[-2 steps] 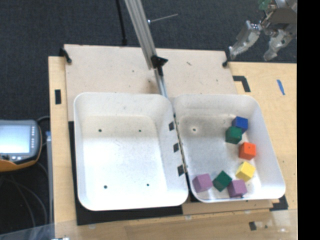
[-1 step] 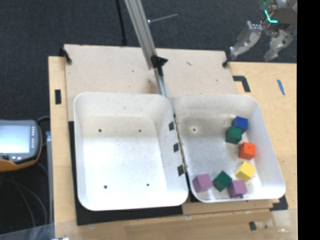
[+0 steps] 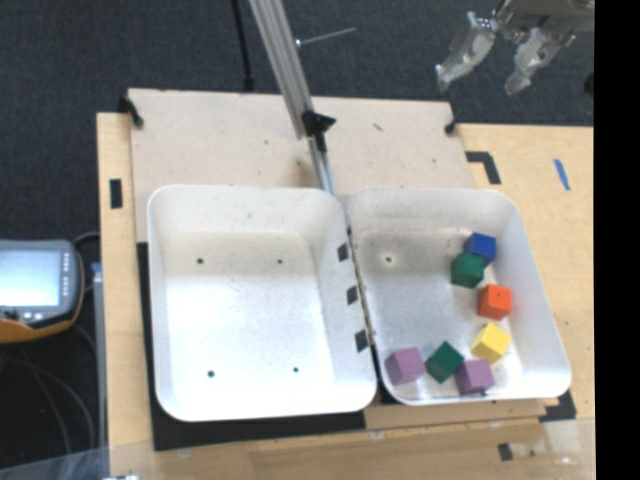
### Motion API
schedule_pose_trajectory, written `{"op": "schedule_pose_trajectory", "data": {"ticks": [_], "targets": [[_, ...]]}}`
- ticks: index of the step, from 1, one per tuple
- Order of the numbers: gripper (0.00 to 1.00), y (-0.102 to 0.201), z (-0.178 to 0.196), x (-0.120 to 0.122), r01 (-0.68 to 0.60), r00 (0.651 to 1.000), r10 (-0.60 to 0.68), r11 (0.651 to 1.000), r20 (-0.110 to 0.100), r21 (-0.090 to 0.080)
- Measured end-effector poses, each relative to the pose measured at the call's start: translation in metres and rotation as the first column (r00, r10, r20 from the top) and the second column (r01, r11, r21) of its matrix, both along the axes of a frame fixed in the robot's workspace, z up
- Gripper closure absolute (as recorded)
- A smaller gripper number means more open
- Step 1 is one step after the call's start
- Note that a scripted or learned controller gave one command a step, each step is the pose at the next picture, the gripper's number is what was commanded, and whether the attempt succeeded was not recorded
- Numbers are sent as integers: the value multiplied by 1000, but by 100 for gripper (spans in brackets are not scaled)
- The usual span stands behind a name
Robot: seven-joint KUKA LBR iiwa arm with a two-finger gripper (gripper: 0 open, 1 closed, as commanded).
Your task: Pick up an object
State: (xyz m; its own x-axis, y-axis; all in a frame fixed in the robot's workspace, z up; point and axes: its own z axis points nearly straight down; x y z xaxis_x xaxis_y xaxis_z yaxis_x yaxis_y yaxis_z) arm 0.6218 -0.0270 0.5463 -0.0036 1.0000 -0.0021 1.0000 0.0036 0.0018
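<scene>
Several small blocks lie in the right bin [image 3: 420, 213]: a blue block [image 3: 482, 246] with a green block [image 3: 467, 270] touching it, an orange block [image 3: 495, 301], a yellow block [image 3: 491, 342], a second green block [image 3: 444, 361] and two purple blocks [image 3: 404, 365] [image 3: 474, 376] along the near wall. My gripper [image 3: 490, 63] hangs high at the upper right, well beyond the far edge of the bench, its two fingers spread open with nothing between them.
The left bin [image 3: 250, 208] sits beside the right one. A slanted aluminium pole [image 3: 285, 58] rises from the board behind the bins. A small screen device [image 3: 38, 280] lies off the bench at the left.
</scene>
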Motion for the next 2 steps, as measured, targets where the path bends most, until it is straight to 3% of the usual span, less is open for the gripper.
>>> {"op": "schedule_pose_trajectory", "data": {"ticks": [1, 2], "targets": [[0, 8, 1, -21, 1, 1000, -1, 1000, -1, 1], [0, 25, 0, 32, -1, 1000, 1, 1000, 0, 0]]}}
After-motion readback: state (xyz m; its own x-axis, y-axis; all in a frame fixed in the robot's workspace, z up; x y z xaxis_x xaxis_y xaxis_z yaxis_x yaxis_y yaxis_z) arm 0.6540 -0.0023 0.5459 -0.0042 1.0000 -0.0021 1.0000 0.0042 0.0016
